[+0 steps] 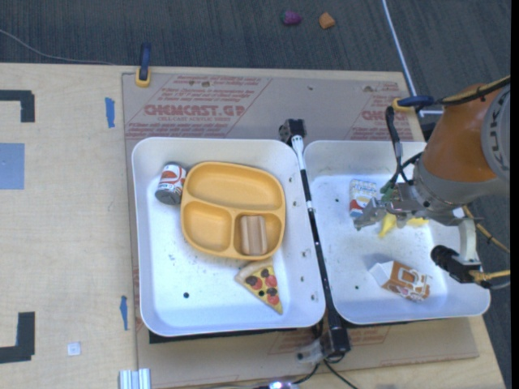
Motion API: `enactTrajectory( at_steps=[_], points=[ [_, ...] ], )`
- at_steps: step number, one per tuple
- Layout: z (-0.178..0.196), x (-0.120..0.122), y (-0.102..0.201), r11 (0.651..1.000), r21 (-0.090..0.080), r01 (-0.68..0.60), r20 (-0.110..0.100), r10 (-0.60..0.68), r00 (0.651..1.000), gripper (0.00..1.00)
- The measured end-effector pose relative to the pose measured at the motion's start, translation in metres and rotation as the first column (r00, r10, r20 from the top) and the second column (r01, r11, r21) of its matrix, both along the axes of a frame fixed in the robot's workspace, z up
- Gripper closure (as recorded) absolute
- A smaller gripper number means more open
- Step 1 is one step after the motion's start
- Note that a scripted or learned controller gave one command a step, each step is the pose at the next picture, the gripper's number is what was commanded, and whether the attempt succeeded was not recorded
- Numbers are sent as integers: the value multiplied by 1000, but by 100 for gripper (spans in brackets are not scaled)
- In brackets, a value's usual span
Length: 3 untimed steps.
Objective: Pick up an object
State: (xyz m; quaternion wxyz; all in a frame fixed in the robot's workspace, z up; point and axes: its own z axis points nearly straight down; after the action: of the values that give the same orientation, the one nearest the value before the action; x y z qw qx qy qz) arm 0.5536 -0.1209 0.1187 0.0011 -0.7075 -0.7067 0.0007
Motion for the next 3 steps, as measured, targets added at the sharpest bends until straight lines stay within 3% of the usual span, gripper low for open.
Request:
enactTrajectory(
  at_steps=[1,2,3],
  points=[
    [-30,-39,23,1000,-5,0,18,0,1000,0],
    [-18,-38,19,1000,-15,4,26,-3,1000,100],
    [-18,-38,19,1000,-15,4,26,-3,1000,0]
  ],
)
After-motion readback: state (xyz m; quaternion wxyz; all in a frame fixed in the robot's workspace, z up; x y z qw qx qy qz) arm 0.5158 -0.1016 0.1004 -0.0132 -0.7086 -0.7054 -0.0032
